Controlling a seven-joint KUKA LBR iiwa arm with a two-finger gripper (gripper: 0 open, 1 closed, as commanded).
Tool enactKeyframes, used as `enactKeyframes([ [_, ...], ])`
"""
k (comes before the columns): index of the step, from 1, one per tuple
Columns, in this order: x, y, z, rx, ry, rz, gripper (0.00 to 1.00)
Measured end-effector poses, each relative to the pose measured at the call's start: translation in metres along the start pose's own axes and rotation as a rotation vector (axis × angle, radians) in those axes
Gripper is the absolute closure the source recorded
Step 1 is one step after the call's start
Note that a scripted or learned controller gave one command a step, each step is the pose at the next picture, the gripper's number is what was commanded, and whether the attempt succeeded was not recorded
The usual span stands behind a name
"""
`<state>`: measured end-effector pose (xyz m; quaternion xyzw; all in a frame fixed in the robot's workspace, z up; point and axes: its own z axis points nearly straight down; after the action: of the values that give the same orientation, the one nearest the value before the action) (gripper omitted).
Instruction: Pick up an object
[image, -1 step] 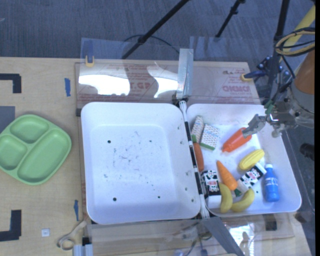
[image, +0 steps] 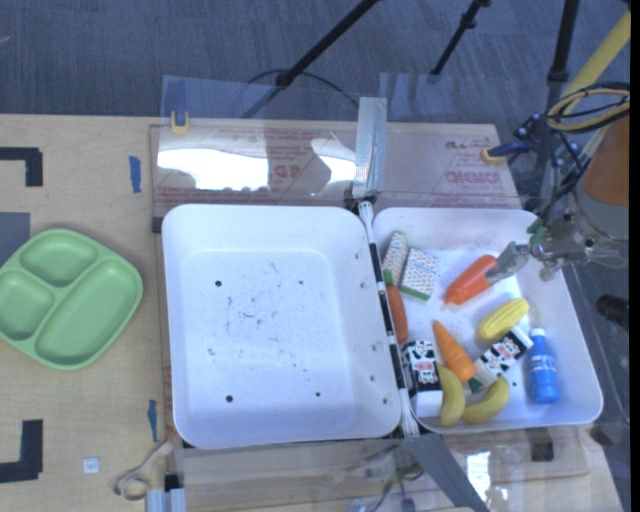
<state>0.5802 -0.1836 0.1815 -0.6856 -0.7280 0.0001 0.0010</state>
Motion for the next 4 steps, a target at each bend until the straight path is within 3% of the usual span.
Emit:
enactKeyframes([
  [1,-0.001,0.030,0.079,-0.004,-0.001,-0.020,0.00],
  [2,0.012,0.015,0.096,-0.007,-0.003,-0.044,0.00],
  [3,0.038,-0.032,0.095,-0.008,-0.002,0.053,0.00],
  [4,0.038,-0.030,0.085,-0.014,0.000,0.055,1.00],
])
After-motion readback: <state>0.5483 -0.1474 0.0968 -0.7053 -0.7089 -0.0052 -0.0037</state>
